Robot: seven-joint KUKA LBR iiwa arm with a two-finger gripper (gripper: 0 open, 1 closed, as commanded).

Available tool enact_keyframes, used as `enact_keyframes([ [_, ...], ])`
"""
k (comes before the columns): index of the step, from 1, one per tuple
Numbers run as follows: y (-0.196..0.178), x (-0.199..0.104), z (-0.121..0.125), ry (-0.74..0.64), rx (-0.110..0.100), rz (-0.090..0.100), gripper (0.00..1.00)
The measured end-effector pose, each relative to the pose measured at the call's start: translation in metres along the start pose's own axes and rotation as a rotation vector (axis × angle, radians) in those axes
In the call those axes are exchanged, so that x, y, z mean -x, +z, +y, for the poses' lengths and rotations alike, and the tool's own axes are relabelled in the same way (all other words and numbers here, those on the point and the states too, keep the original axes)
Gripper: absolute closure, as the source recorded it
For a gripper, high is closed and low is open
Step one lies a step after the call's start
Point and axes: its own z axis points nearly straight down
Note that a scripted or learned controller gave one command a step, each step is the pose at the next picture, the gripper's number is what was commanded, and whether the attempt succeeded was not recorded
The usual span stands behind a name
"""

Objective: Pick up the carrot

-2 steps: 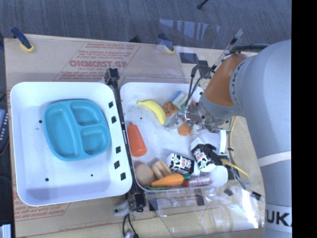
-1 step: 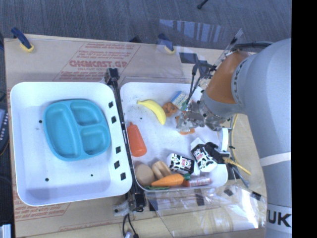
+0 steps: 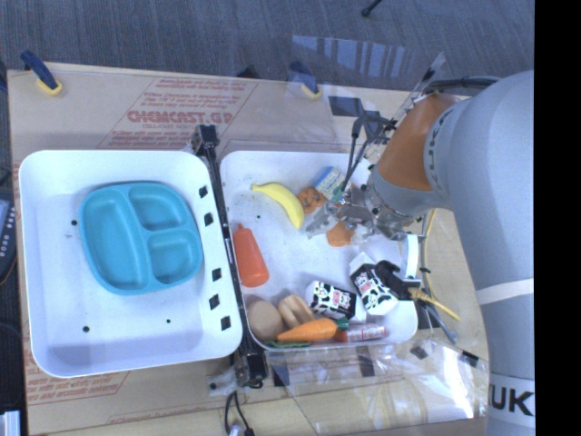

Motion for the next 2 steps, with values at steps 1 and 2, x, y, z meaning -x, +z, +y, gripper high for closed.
enact_keyframes([
  [1,-0.01,-0.001,0.0,-0.005,-0.002,0.0,1.0],
  [2,-0.173,-0.038,-0.055,-0.063,0.011,-0.003,1.0],
])
